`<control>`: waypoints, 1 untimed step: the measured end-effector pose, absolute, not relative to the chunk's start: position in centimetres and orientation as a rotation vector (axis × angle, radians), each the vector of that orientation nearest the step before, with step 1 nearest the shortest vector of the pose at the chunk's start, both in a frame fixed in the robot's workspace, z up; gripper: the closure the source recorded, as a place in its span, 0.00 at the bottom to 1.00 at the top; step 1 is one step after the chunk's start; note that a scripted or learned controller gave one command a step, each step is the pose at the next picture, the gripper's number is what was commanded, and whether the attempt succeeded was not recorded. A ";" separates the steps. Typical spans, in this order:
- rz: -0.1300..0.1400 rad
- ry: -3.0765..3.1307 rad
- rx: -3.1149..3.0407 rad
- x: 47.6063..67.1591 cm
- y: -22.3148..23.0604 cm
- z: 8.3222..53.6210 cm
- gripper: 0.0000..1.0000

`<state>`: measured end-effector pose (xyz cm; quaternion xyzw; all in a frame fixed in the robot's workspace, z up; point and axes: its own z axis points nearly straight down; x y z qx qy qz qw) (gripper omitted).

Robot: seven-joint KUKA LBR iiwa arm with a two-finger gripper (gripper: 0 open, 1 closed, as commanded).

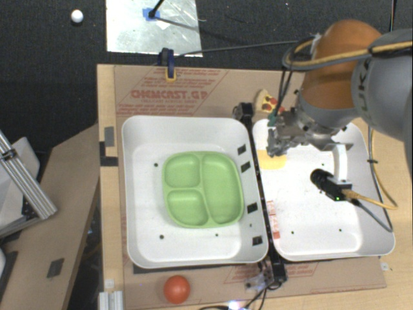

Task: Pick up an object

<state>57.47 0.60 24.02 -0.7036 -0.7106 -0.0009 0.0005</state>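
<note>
Bench point(187, 86) of brown board bears two white bins side by side. At its near edge, in front of the left bin point(139, 192), sits an orange ball point(176, 289). A green three-compartment plate point(202, 189) lies flat in the middle of that bin. In the right bin point(310, 228), a small yellow object point(275, 163) rests at the far left corner, close to the dividing wall. The gripper point(276, 144) hangs directly over it, at or just above its top edge; whether it is spread or pressed together cannot be told.
</note>
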 end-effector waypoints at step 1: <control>-0.004 -2.232 -2.210 57.3 5.5 24.4 1.00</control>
